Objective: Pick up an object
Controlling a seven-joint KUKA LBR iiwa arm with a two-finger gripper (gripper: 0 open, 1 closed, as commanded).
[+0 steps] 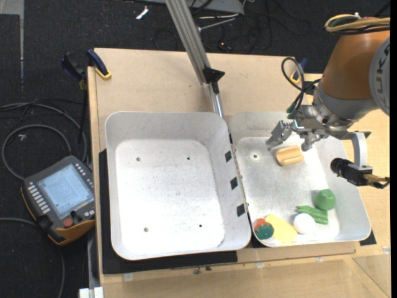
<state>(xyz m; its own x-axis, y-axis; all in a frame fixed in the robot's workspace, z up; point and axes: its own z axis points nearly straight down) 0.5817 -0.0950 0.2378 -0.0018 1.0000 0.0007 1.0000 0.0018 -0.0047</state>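
My gripper hangs over the upper part of the right bin, its two fingers spread apart and open. Just below it lies a tan, bread-coloured block on the bin floor, not between the fingers. At the bin's front right sit a green round piece, a green elongated piece, a white ball, a yellow piece and a red-and-green round piece.
The left bin stands beside the right one, sharing a raised middle rim with black clips. A metal pole slants in from the top to the bins' back edge. A teach pendant lies off the bench at left.
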